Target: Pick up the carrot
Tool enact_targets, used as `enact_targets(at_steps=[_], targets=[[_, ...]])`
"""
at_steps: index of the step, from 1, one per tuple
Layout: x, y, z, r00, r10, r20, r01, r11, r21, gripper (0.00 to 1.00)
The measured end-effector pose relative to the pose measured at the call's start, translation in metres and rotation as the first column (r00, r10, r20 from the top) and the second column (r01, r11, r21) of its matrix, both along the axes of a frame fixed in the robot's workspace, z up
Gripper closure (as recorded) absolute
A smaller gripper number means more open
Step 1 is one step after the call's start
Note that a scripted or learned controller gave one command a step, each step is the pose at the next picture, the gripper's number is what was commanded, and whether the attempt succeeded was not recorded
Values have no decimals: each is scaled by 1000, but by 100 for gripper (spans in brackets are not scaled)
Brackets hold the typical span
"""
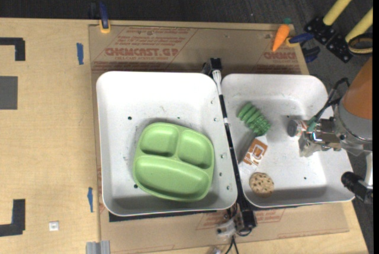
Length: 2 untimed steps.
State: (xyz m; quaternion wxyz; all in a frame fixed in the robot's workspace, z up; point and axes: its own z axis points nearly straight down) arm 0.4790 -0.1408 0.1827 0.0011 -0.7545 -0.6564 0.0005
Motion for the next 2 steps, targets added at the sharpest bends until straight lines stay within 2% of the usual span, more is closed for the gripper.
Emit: enact_targets(at_steps=[1, 2], targets=[[0, -50, -10, 886, 463, 2, -463, 886, 0, 100], [23, 13, 16, 869, 495, 5, -495, 869, -3, 100]])
